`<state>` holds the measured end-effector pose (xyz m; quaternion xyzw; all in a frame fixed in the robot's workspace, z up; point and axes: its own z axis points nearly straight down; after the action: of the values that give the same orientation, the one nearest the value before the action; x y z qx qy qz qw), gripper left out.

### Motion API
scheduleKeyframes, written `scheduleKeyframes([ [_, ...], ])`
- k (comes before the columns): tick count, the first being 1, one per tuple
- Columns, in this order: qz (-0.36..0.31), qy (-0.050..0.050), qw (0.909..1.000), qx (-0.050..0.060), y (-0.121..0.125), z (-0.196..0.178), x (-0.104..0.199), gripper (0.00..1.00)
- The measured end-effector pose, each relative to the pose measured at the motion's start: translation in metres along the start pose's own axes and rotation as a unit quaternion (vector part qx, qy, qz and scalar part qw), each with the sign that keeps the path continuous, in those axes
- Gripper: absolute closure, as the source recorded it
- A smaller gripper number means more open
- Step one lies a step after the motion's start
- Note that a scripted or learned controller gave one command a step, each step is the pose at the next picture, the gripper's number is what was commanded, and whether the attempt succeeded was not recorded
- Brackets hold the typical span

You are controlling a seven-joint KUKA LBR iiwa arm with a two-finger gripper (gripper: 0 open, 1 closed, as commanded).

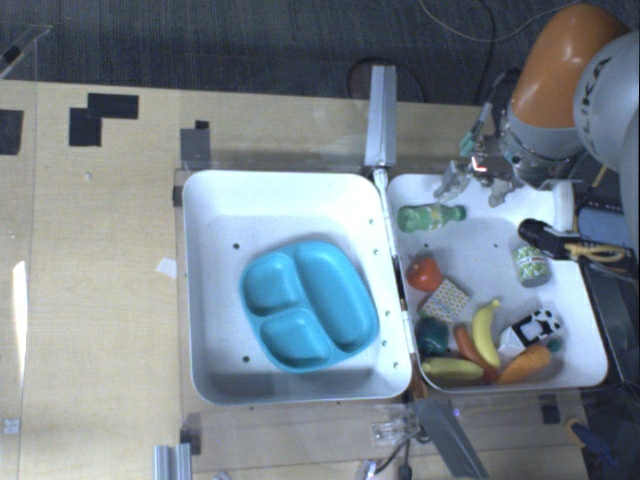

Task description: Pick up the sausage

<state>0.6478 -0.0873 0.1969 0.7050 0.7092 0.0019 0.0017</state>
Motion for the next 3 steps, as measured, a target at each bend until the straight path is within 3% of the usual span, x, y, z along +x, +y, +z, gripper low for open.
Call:
scheduleKeyframes([
  [1,-0.107,-0.001,0.9942,-0.003,-0.028,0.107,0.002,0.00],
  [2,-0.108,0.000,0.9941,-0.008,-0.025,0.094,0.004,1.00],
  [3,-0.108,0.000,0.9941,-0.008,-0.025,0.094,0.004,0.00],
])
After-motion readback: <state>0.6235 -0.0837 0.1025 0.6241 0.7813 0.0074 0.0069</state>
